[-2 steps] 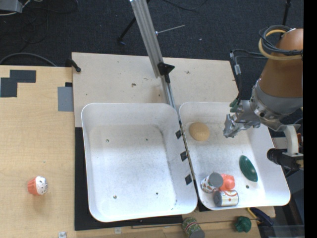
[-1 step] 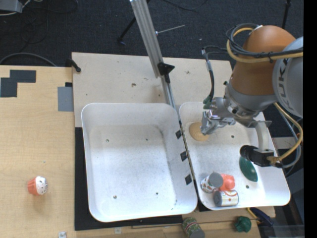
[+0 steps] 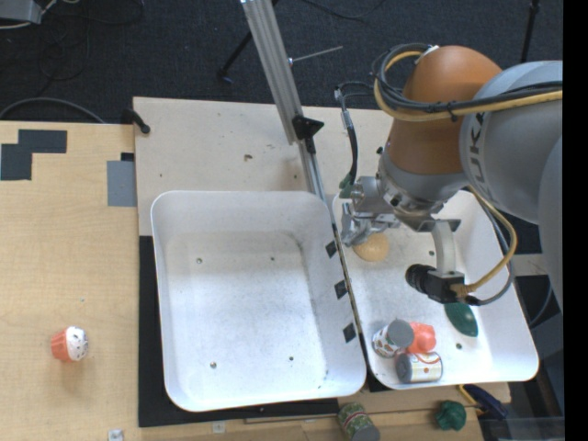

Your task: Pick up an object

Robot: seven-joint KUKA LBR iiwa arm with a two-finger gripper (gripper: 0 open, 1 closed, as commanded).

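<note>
The arm's wrist hid most of the gripper [image 3: 360,231], so its grip could not be told. A tan ball [image 3: 373,247] lay just beneath it in the right bin [image 3: 514,361]. Cans [image 3: 404,349] and a green spoon [image 3: 461,319] crowded the bin's near end.

2 white bins [image 3: 239,211], 1 arm [image 3: 514,145], ~5 small objs.

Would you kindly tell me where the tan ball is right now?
The tan ball lies in the right bin, near its left wall, just under the pincer, up-view from the orange piece.
</note>
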